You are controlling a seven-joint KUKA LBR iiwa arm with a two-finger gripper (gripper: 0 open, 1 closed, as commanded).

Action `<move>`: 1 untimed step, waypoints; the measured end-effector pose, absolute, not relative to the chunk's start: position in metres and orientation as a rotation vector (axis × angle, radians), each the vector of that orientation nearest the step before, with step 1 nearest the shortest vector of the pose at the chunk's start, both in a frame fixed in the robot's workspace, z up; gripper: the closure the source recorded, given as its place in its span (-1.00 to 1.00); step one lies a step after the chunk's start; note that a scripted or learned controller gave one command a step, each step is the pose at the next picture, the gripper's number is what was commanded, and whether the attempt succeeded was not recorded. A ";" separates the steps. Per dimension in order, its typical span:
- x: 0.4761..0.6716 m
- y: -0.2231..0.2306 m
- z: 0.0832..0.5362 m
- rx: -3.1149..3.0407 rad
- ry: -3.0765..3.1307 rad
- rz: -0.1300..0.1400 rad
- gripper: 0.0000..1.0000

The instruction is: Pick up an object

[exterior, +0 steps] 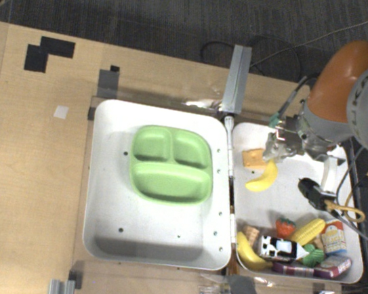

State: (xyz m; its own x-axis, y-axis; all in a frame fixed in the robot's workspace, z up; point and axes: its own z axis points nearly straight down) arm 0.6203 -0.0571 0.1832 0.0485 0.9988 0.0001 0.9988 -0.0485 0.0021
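Roughly by size:
Arm [365, 81]: reaching over the right bin [288, 186].
Green tray [171, 163]: left bin, untouched.
Gripper [279, 145]: opening unclear, just above the banana [263, 179] and orange block [253, 158].
Risk: the two lie touching, so the banana may slip aside.

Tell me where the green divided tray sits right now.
The green divided tray lies in the left white bin, toward its upper middle. The right bin with the bananas and the gripper is beside it.

Smooth, glossy plastic is seen in the green tray [170, 163]; matt wood grain in the bench [22, 173].
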 end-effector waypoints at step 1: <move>0.650 -0.033 0.220 2.580 1.792 0.000 1.00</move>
